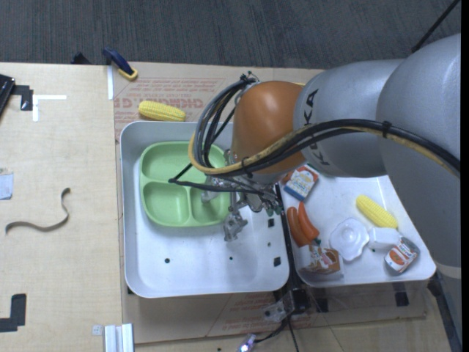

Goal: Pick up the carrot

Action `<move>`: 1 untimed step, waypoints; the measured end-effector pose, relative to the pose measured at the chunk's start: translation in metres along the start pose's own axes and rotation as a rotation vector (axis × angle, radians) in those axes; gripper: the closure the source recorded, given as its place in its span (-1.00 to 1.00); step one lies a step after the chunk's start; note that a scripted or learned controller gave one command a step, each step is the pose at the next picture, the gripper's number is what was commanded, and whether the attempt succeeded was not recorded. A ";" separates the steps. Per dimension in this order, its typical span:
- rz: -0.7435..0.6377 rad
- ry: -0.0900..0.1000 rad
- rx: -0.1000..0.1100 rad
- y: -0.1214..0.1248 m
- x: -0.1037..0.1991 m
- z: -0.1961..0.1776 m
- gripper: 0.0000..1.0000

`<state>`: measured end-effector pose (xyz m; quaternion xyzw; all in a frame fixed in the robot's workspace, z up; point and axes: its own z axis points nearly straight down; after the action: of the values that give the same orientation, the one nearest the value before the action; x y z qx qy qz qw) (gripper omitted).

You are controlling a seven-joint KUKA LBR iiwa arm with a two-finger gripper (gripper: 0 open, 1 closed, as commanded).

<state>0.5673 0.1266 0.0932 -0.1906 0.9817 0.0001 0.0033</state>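
Observation:
The carrot [303, 224], a short orange-red stick, lies in the right bin [410, 218] close to the divider between the two bins. My gripper [235, 228] hangs over the left bin [205, 270], just off the lower right corner of the green divided plate [174, 191]. It is well to the left of the carrot, and nothing shows held in it. The orange wrist band and a bundle of cables hide the plate's right side.
The right bin also holds a yellow corn cob [377, 211], a blue and white carton [300, 183], a clear cup [347, 239], a small can [401, 256] and a red packet [322, 259]. Another corn cob [161, 110] lies on the cardboard behind the left bin.

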 end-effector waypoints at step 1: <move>0.165 0.021 -0.001 0.000 -0.030 -0.018 -1.00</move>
<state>0.5954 0.1378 0.1113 -0.1089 0.9940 -0.0012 -0.0070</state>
